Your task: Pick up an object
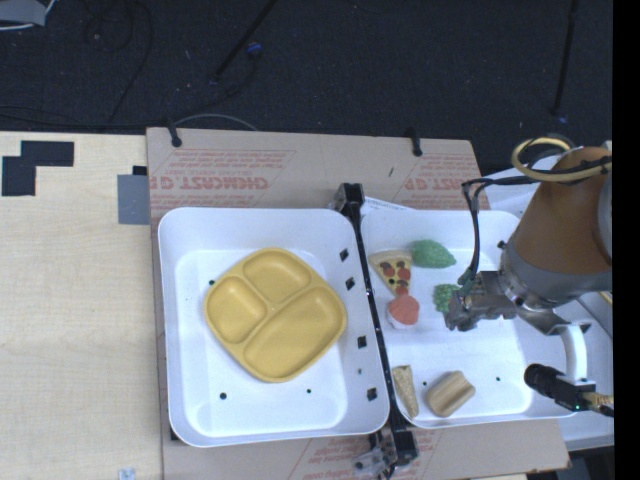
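Where the bench point(70, 318) shows on the left, it is pale wood with a few dark squares on it. Behind it the floor point(300, 48) is dark, with loose cables lying about. A brown cardboard sheet point(300, 173) lies under two white bins.

The left bin point(190, 238) holds a yellow plate point(276, 313) with three parts. The plate sits tilted like a diamond, one corner toward the back.

A black bar point(365, 298) runs between the bins.

The right bin point(500, 393) holds small toy foods. A pizza slice point(391, 268) lies near the bar, its long way slanting from back left to front right, tip toward the front. Touching its tip is a red round piece point(404, 311). A green leafy piece point(432, 254) lies to the right of the slice, long way left to right. At the front, a tan wedge point(404, 389) points its narrow end forward, and a bread roll point(450, 393) beside it slants up to the right.

The end effector point(462, 308) is low in the right bin, just beside a small green piece point(445, 294). I cannot tell if it is open or closed. The arm point(560, 233) comes in from the right.
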